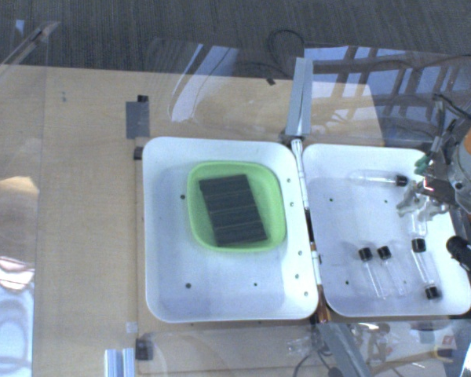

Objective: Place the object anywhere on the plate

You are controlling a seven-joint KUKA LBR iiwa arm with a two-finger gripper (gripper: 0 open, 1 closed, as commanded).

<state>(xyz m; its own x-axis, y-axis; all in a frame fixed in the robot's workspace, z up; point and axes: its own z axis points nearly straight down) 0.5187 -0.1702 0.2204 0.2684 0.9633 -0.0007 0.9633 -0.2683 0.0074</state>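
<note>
We see the gripper (424, 204) at the right bin's (337, 293) far edge, its grip too blurred to judge. A dark ridged block (232, 209) lies on the green plate (276, 210), well left.

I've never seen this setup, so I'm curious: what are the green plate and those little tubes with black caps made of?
The green plate looks like matte plastic, judging by its even colour and soft rounded rim. The tubes seem to be clear glass or plastic: the white bin shows through them. Their black caps look like plastic.
</note>
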